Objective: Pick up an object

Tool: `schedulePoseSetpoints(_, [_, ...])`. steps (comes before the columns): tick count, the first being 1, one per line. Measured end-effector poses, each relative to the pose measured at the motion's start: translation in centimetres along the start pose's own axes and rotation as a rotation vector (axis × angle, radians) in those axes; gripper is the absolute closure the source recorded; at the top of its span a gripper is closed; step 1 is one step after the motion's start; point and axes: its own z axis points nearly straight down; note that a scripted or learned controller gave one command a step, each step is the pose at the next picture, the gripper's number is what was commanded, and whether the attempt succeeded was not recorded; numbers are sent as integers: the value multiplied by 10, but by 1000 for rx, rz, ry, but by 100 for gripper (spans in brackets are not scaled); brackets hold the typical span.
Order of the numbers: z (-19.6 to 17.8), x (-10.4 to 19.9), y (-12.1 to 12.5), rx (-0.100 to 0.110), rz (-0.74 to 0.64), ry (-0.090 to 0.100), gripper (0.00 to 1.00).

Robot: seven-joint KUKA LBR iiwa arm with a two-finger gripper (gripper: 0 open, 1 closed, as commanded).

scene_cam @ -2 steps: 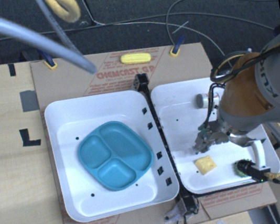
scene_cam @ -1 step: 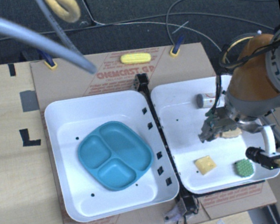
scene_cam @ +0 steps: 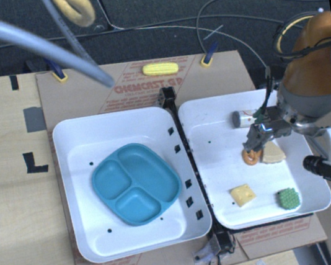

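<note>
My gripper (scene_cam: 257, 140) is low in the right bin (scene_cam: 212, 111), reaching in from the right. Its tip sits right over a small orange-brown ring-shaped piece (scene_cam: 252, 157), which it partly covers. A pale beige piece (scene_cam: 273, 154) lies touching that ring on its right. A short grey cylinder (scene_cam: 237, 119) lies just up and left of the gripper. Nearer the front of the bin rest a yellow block (scene_cam: 243, 195) and a green knobbly piece (scene_cam: 288, 199).
The left bin (scene_cam: 70, 144) holds a blue divided plate (scene_cam: 136, 182). A black divider (scene_cam: 185, 157) runs between the bins. A yellow corn cob (scene_cam: 160, 68) lies on the cardboard behind them. A grey pole (scene_cam: 30, 38) crosses the top left.
</note>
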Motion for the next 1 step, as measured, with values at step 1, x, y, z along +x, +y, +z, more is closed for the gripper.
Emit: schedulePoseSetpoints(1, [-28,0,1,4,1,1,100])
